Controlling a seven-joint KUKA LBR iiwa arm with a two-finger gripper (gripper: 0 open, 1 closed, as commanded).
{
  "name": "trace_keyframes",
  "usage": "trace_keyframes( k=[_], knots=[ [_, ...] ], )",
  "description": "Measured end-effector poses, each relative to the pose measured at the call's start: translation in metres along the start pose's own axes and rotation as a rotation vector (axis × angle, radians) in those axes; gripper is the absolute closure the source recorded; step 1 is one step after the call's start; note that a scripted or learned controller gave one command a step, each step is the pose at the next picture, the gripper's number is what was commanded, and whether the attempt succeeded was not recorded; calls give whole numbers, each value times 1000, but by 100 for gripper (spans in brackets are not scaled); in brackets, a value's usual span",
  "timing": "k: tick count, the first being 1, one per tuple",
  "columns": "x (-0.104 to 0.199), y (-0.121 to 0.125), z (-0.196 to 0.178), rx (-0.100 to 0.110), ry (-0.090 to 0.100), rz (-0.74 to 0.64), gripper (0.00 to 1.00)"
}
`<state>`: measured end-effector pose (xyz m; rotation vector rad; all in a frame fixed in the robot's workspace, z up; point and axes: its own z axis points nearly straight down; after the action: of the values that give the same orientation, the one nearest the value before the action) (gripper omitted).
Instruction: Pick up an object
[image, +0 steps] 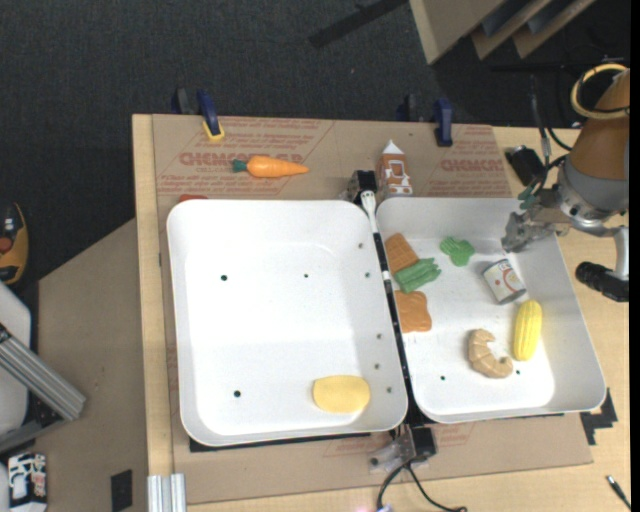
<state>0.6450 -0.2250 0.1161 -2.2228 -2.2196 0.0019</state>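
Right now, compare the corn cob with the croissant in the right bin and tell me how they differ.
The corn cob is bright yellow; the croissant is tan-brown. The corn cob is a straight, ridged stick standing nearly top-to-bottom in the camera view; the croissant is curved into a crescent. The corn cob lies nearer the right bin's right wall; the croissant sits just to its left, lower in the view. Both are toy foods lying flat, close together.

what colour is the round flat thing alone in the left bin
Pale yellow; the round flat object shows best in the camera view.
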Motion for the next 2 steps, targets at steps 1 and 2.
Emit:
trace_keyframes(
  k=[1,2],
  knots=[
    [1,-23,-9,1,1,-1,100],
    [1,-121,34,10,5,4,100]
  ],
)
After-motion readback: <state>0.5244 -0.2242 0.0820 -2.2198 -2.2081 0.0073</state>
